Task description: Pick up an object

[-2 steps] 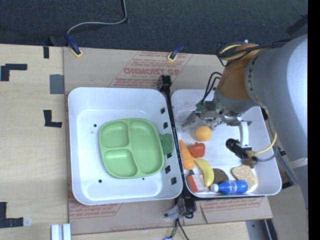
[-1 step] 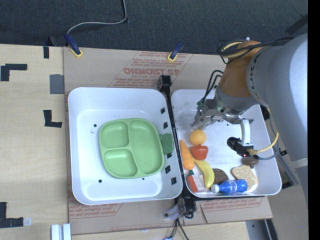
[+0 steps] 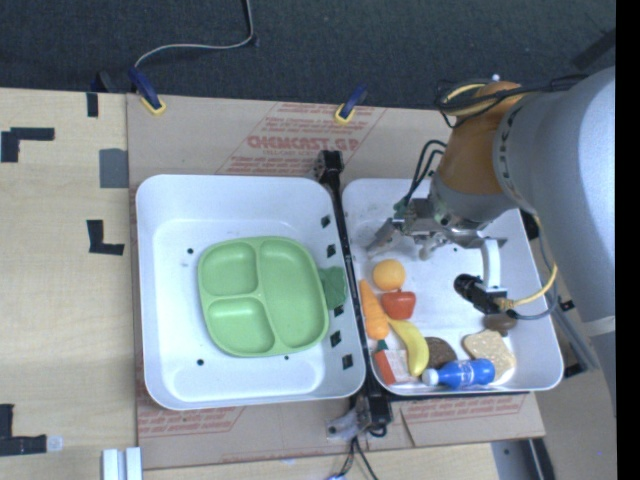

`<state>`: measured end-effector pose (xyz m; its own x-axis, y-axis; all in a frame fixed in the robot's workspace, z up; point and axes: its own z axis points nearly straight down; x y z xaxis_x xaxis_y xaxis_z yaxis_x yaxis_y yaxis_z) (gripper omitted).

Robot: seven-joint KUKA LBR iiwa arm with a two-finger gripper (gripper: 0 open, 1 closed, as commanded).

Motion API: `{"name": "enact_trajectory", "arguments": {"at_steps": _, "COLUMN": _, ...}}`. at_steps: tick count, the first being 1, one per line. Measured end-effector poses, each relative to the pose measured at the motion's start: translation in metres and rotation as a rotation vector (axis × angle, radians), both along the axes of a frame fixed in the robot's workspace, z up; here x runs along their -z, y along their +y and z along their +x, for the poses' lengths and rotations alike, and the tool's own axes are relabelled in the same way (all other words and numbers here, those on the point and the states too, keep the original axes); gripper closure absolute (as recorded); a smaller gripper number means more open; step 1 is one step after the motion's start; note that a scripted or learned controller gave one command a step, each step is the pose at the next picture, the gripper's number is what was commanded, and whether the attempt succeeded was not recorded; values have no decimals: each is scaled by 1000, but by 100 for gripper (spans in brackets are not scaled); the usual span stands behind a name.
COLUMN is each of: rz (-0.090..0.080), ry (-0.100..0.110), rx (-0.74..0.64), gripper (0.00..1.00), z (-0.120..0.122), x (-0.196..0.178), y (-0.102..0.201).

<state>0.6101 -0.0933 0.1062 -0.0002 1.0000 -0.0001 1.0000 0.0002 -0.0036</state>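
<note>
Grey metal fingers of the gripper (image 3: 405,236) hang over the upper-left part of the right bin (image 3: 540,363), spread moderately apart w/ nothing between them; the tips sit just above the orange ball (image 3: 389,272), near it but not visibly touching. No object is gripped.

Landmark = that orange ball. Directly below it, touching or nearly so, is a red block (image 3: 398,304). To the ball's lower left, along the bin's left wall, lies an orange carrot-like piece (image 3: 371,311). Below the red block a yellow banana (image 3: 408,343) slants down toward the bin's front. Right beside the banana's lower end is a dark brown rounded item (image 3: 440,352), exact kind can't tell. Further below the ball, at the front wall, a blue bottle w/ white cap (image 3: 462,373) lies on its side. Right of the bottle, well to the ball's lower right, is a tan bread-slice shape (image 3: 490,349). A small red-and-white thing (image 3: 388,366) sits at the front-left corner, too small to identify.

Right of the ball, across bare bin floor, a black fitting w/ white bracket (image 3: 482,286) belonging to the arm hangs over the bin; yellow cable runs by it. The grey arm w/ orange band (image 3: 475,153) is up and right of the ball.

Left of the ball, past the divider, the left bin (image 3: 160,218) holds a green 3-compartment tray (image 3: 262,295), flat, approx centered. Both bins rest on brown cardboard (image 3: 230,138).
</note>
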Motion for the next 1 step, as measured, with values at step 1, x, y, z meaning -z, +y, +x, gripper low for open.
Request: {"name": "enact_trajectory", "arguments": {"at_steps": 1, "rz": -1, "ry": -7, "rx": -1, "gripper": 0, "z": -26, "x": 20, "y": -8}}
